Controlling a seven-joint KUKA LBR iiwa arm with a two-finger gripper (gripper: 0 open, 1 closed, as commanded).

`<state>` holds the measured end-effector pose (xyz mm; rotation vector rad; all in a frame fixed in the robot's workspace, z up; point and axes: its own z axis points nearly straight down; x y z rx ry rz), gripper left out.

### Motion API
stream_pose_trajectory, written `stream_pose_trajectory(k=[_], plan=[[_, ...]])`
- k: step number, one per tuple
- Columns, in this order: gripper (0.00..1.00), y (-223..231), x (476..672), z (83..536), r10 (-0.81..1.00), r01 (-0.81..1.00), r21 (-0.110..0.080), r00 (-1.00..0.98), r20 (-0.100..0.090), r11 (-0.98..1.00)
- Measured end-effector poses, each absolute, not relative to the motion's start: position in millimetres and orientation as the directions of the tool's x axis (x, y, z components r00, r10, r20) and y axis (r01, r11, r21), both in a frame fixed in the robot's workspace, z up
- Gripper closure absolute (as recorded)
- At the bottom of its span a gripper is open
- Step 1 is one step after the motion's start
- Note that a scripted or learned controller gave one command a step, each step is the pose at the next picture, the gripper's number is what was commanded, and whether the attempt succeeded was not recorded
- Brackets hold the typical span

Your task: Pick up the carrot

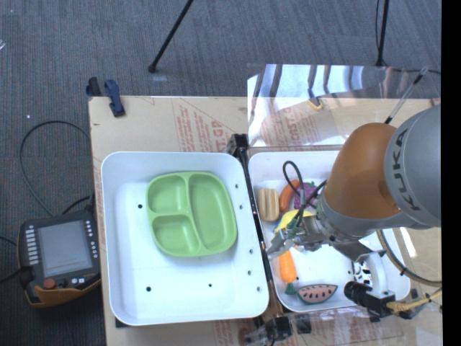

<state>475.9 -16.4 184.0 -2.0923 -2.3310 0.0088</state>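
Note:
The carrot (287, 267) is a short orange piece with a green end. It lies in the right bin (328, 161), near the bin's left wall and towards the front. My gripper (282, 241) hangs just above the carrot's upper end, touching or nearly touching it. The grey arm with its orange band (364, 182) reaches in from the right and covers the middle of that bin.
The right bin also holds a bread slice (268, 202), a second orange piece (289, 193), a purple item (310, 192), a yellow item (291, 218) and a watermelon slice (317, 293). A green divided plate (192, 213) lies in the left bin (122, 265).

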Motion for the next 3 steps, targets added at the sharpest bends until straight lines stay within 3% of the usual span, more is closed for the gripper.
stream_pose_trajectory(k=[1,2,3], plan=[[0.00,-17.0,475.9,184.0,0.994,0.994,-0.010,-0.106,0.003,0.106],[0.00,-87.2,472.3,113.6,0.985,0.985,-0.016,-0.173,0.004,0.173],[0.00,-85.3,479.1,83.0,0.996,0.995,-0.014,0.095,0.003,-0.094]])
